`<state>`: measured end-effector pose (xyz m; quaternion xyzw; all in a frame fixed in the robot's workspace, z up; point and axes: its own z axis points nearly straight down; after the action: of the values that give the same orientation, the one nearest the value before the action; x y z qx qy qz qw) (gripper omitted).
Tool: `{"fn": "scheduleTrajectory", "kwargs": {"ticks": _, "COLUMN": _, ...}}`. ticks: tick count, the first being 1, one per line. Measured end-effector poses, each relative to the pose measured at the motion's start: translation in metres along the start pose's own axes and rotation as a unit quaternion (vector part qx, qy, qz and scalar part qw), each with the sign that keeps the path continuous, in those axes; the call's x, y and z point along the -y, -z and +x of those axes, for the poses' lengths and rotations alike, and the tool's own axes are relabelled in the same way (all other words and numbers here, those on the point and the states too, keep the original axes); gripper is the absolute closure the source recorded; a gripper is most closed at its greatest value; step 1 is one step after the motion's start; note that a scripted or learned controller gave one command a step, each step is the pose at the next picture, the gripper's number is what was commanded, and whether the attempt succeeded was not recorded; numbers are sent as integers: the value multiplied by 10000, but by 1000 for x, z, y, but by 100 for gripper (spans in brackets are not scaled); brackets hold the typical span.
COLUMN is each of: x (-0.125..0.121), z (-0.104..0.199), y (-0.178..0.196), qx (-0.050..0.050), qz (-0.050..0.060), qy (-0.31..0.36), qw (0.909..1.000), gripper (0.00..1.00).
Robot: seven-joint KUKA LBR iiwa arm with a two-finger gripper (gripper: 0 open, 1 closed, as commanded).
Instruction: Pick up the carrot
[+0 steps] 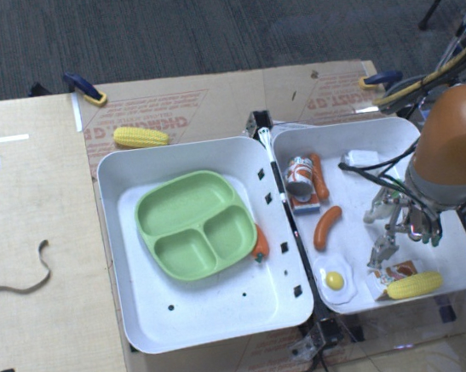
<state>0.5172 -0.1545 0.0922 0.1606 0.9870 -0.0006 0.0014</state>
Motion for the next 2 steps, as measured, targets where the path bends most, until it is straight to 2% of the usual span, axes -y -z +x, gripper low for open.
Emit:
{"fn": "scheduleTrajectory", "kwargs": {"ticks": 1, "x": -46, "z": 37, "y": 2, "qx": 46, "qz": 36, "qy": -1174, "qw": 9931, "gripper": 0}}
{"fn": "scheduleTrajectory", "kwargs": {"ticks": 2, "x": -71, "z": -33, "y": 1, "qx": 13, "qz": 1, "qy": -391, "qw": 9992, "gripper": 0}}
